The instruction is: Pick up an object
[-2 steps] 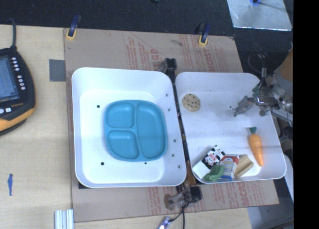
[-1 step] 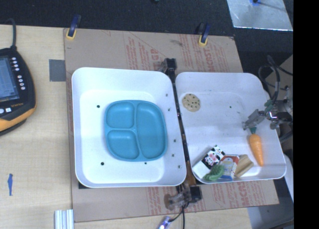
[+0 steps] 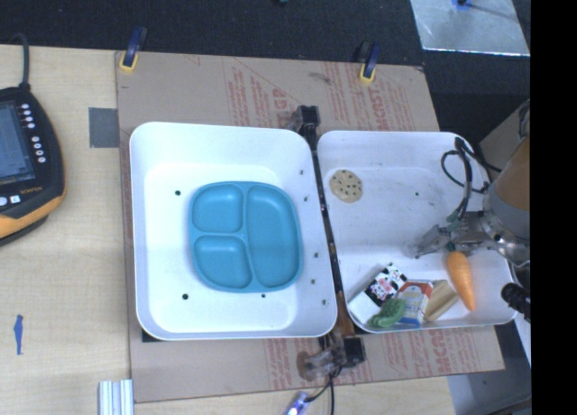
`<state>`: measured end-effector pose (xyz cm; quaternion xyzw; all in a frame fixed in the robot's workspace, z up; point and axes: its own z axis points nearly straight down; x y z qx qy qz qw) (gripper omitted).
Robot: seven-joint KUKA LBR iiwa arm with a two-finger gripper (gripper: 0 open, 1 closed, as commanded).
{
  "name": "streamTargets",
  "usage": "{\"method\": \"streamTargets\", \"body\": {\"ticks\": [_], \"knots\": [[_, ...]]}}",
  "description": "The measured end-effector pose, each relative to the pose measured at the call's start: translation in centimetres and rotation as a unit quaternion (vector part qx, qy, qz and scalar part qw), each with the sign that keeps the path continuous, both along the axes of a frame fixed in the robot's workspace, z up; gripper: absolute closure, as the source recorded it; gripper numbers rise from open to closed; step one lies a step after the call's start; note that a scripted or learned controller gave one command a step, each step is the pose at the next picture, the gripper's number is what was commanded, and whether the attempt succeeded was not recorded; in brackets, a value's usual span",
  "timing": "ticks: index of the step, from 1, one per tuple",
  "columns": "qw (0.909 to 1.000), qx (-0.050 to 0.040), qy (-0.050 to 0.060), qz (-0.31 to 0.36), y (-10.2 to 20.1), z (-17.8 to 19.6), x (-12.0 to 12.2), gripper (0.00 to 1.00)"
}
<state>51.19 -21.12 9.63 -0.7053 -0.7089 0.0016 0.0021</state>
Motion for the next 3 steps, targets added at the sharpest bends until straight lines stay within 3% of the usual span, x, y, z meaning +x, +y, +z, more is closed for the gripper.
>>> {"method": "streamTargets", "body": {"ticks": [1, 2, 3], "knots": [[1.0, -0.0008, 0.0, 0.001, -0.1, 1.1, 0.0, 1.0], [1.0, 0.0, -0.001, 0.0, 7.4, 6.5, 4.9, 1.0], [1.0, 0.0001, -0.002, 0.0, 11.7, 11.7, 5.2, 1.0]]}}
